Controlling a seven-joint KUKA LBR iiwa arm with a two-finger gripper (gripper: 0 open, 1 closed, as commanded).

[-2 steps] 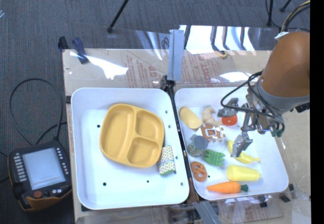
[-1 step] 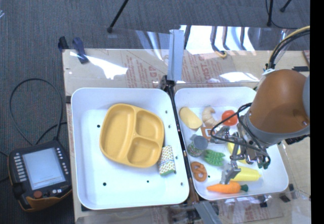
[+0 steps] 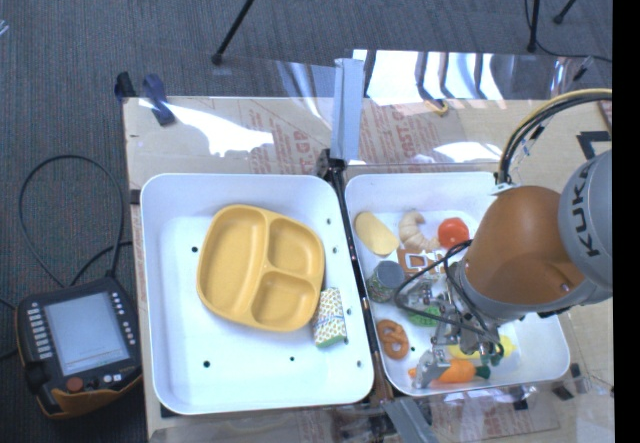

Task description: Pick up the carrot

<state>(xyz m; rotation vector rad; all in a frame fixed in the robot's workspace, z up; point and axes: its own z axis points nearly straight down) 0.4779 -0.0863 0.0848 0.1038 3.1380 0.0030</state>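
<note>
Dark carpet, tripod legs at the back, a table [image 3: 230, 136] with two white bins. The arm comes in from the right and drops the end effector [image 3: 452, 356] into the right bin [image 3: 556, 356], low at its near edge, wrist angled down so the tool meets the clutter from above. The carrot [image 3: 458, 371] lies flat right under the end effector, just toward the near rim, orange with a green end. Whether the tool is closed or has any grip on it, I cannot tell; the mechanism blocks the tips. A pretzel [image 3: 393, 338] sits just left of the end effector, a tomato [image 3: 453, 230] well beyond it. The yellow divided plate [image 3: 262, 268] is far left in the left bin [image 3: 170, 221], out of the way.
</note>
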